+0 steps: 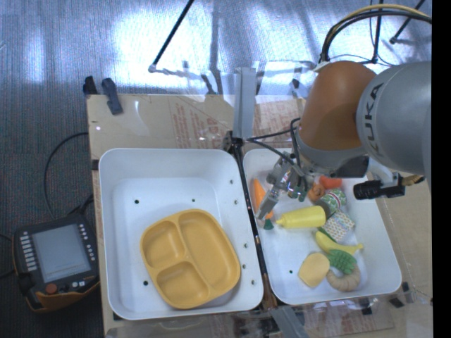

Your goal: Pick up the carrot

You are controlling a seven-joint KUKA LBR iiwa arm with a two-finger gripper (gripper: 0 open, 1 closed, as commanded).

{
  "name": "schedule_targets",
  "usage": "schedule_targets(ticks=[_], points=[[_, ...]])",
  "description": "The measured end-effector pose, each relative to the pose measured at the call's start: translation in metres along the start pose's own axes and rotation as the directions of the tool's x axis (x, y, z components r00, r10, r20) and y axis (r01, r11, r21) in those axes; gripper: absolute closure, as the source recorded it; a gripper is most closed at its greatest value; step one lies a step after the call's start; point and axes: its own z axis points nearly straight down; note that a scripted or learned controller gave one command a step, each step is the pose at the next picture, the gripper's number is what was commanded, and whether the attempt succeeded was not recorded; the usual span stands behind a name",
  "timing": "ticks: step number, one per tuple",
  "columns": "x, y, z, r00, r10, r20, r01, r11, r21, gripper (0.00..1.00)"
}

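Over the right bin point(391, 270), gripper point(282, 186) hovering, fingers' state impossible to read, carrot point(258, 192) just beside at nine o'clock, mustard bottle point(303, 219) at five o'clock.

Single grey robot arm reaching in from the right side, upper link large and rounded, filling the upper right corner. Broad orange band bulging just above the wrist, near top centre-right. Black cables looping up and over from behind the orange section. Wrist angled downward and to the left, ending in a metallic two-finger gripper point(282, 186) pointed down at a slant toward lower left. Gripper body small, silvery, with thin wires trailing along it. A dark cylindrical fitting jutting out sideways beneath the grey link at right. Finger spacing too small and cluttered to make out.
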Motion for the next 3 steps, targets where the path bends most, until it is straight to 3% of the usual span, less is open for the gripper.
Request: schedule_targets(ticks=[1, 2, 3], points=[[0.0, 0.001, 0.0, 1.0, -0.002, 0.0, 0.002, 1.0, 0.0, 0.0], [-0.033, -0.061, 0.101, 0.99, 0.14, -0.003, -0.14, 0.99, 0.002, 0.0], [0.019, 0.018, -0.004, 0.976, 0.216, 0.004, -0.216, 0.976, -0.006, 0.0]])
